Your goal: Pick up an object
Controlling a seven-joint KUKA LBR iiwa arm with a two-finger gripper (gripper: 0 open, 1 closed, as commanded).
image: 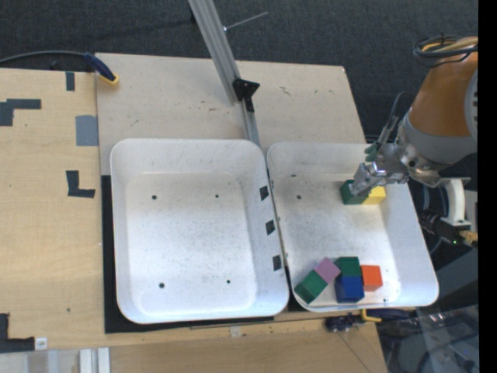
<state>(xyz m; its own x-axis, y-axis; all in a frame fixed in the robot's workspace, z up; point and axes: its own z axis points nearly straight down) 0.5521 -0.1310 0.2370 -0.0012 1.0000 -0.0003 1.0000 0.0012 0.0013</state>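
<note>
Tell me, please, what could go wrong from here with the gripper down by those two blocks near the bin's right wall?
The gripper sits over a green block touching a yellow block, so it may nudge one away or catch both. Both lie close to the right bin's wall, which could block a finger. Whether anything is gripped cannot be seen.

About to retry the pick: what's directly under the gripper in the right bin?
Under the gripper sit a green block and, touching its right side, a yellow block. The gripper covers both blocks' tops, so contact or grasp can't be judged.
</note>
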